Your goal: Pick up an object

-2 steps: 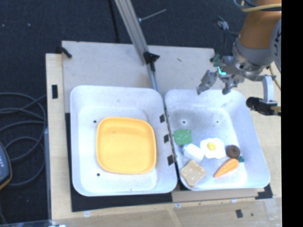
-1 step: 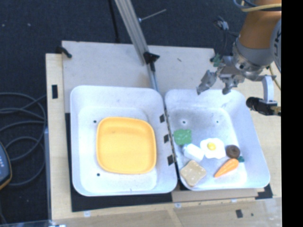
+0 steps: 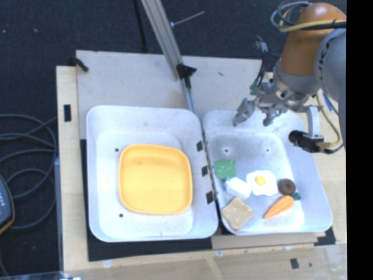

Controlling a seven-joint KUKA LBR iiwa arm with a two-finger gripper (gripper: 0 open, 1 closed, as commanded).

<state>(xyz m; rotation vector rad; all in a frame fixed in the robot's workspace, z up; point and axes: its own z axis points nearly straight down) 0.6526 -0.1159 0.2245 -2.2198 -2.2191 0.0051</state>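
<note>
The right bin [image 3: 265, 147] holds a green leafy piece [image 3: 225, 168], a white block [image 3: 238, 187], a fried egg [image 3: 261, 182], a brown donut [image 3: 286, 186], an orange carrot [image 3: 278, 206] and a slice of toast [image 3: 237, 213], all clustered in its near half. My gripper [image 3: 255, 115] hangs above the bin's far edge, well behind the objects. Its two fingers are spread apart with nothing between them.
The left bin [image 3: 99, 133] holds a yellow square plate [image 3: 155, 178]. A slanted metal pole [image 3: 166, 37] rises from behind the bins. Cables [image 3: 23, 139] lie on the floor at the left.
</note>
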